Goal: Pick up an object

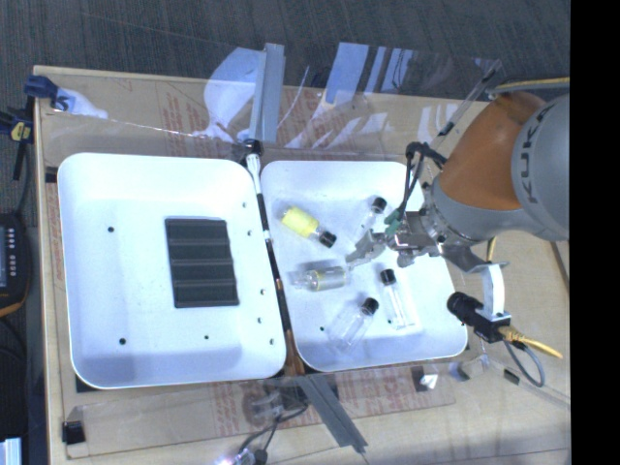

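The hand (373, 245) hangs inside the right bin (426, 342), near its right wall; whether it grips anything I cannot tell. A yellow bottle (302, 224) and clear vials (351, 322) lie scattered left of it, toward the bin's left wall.

The scene is seen from one camera set high above the bench (387, 410). It is tipped down at a slant. Both white bins, the left bin (87, 260) and the right bin (436, 342), are taken in whole, from fairly far off.
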{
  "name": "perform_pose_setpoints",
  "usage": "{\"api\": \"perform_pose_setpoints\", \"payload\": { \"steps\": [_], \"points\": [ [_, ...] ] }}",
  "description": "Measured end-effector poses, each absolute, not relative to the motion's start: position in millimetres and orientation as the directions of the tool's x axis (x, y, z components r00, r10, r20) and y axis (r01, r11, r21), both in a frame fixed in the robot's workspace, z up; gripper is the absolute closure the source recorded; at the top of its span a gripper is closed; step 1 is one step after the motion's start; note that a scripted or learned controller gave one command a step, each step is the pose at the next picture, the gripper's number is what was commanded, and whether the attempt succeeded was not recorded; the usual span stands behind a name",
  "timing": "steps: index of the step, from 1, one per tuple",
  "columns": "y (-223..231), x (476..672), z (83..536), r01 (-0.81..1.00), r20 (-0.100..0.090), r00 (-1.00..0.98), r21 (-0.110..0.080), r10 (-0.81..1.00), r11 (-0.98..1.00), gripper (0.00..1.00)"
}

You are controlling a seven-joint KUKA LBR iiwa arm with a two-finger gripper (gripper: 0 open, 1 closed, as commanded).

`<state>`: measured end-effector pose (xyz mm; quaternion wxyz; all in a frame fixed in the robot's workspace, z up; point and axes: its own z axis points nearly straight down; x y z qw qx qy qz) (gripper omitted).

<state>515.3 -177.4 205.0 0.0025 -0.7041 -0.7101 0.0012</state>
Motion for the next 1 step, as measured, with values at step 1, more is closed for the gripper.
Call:
{"api": "perform_pose_setpoints", "payload": {
  "steps": [1],
  "points": [
    [-176.5,557.0,114.7,0.993,0.003,-0.12,-0.007,0.993,0.12,0.0]
  ]
}}
